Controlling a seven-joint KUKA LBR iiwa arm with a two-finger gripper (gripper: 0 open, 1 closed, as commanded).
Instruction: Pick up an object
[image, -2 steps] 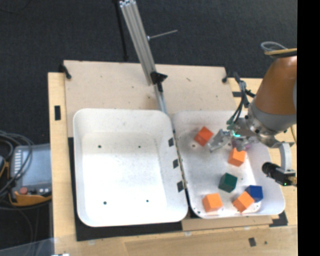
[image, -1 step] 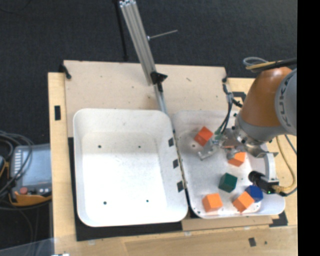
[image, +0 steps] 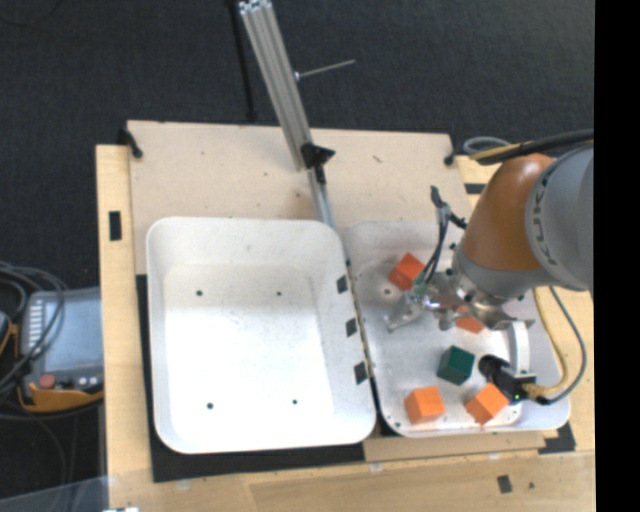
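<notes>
Jaws (image: 420, 300) low in right bin (image: 385, 405), grip state unclear, beside orange block (image: 406, 271) sitting cornerwise, no evident long axis

Even, bright overhead light, mild glare on the white bins (image: 250, 235), slightly soft focus.

The grey arm (image: 560, 215) reaches in from the right, its orange band (image: 505, 215) sitting just above the wrist. Below the band the wrist drops into a grey collar, with the arm's dark cables looping off its right and lower side. The gripper (image: 412, 305) points out to the left of the wrist, low and slanted downward. Its metal fingers look thin and blurred, so their spread is hard to judge.
</notes>
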